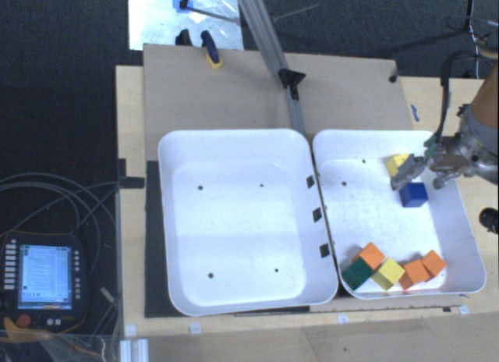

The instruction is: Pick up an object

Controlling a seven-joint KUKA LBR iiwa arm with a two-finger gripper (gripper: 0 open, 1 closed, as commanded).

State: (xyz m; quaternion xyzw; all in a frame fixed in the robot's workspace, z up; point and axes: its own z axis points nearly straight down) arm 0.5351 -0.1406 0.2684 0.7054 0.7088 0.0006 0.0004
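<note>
While my two-finger gripper [422, 172] hangs spread above the small blue plastic cube [413, 194], approach step; next, descend and close.

a: what is around the bench [234, 79]?
b: dark carpet floor [62, 56]. at the top lies a shiny sheet [168, 5] that catches the light.
a: and on the left?
b: a control pendant [43, 278] with lit screen, and cables [70, 196] near it.
</note>
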